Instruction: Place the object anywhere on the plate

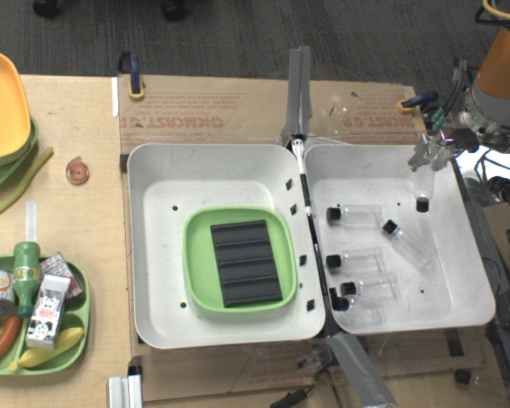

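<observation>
**Plate in left bin, vials in right**

A green plate [238, 262] bearing a dark ridged block [246, 263] sits in the left bin [153, 185]. Clear black-capped vials [357, 253] lie scattered in the right bin [459, 296]. The gripper [433, 147] hovers over that bin's far right corner.

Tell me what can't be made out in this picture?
- Gripper, camera view: too small and blurred to read its fingers.
- Clear vials in the right bin: transparent, outlines and count uncertain.
- Arm: cut off by the right edge.
- Dark block on the green plate: its identity is unclear.
</observation>
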`<state>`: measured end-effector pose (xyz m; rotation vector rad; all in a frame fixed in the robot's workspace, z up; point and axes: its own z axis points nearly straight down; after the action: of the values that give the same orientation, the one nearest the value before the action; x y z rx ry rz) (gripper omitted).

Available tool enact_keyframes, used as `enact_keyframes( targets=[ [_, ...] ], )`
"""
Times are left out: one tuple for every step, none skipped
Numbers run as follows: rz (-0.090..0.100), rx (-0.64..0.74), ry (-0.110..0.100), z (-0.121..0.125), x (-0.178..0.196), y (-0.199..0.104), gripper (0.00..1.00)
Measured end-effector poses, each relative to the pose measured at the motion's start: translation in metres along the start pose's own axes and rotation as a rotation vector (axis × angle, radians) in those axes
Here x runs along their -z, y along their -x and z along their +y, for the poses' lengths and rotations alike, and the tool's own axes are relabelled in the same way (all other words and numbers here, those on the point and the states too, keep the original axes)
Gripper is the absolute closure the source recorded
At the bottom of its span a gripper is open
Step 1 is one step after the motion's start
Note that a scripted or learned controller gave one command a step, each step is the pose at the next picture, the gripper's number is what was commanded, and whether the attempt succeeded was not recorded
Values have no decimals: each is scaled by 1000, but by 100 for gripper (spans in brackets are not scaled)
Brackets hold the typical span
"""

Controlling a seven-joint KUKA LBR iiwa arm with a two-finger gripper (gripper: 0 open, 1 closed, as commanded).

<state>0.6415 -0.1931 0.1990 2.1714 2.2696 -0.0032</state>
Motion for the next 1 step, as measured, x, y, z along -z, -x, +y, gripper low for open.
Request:
enact_keyframes(
  targets=[
    [0, 0, 0, 0, 0, 0, 0]
  ],
)
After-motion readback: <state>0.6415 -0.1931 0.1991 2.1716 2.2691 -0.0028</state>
